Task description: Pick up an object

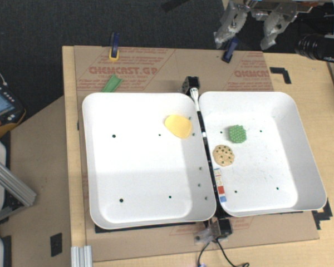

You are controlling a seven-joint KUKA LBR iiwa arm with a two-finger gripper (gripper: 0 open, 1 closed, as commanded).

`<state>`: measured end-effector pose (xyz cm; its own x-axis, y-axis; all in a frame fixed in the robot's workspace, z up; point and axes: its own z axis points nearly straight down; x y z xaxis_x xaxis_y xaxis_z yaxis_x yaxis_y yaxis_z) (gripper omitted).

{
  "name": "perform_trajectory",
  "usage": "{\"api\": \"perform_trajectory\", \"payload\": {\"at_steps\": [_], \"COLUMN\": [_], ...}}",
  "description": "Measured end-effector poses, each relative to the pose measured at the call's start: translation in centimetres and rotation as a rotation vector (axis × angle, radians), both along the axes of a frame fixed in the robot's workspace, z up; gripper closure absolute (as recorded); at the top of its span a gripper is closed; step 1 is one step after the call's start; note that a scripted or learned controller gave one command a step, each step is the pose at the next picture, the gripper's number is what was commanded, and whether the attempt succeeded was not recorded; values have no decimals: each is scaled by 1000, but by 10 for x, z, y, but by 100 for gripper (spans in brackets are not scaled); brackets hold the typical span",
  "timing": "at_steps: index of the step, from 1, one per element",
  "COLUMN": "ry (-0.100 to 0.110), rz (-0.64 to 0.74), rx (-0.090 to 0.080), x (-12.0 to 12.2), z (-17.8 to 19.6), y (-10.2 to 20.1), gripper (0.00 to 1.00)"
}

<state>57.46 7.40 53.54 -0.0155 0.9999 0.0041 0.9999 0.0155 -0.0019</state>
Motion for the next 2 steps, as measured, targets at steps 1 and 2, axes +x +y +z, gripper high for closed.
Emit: {"api": "perform_trajectory", "payload": {"at_steps": [1, 2], "ry": [1, 1], "rz": [-7, -4], "rx": [-2, -3], "x": [-46, -99], "z": [0, 0], "y": [53, 139], "gripper": [0, 0]}}
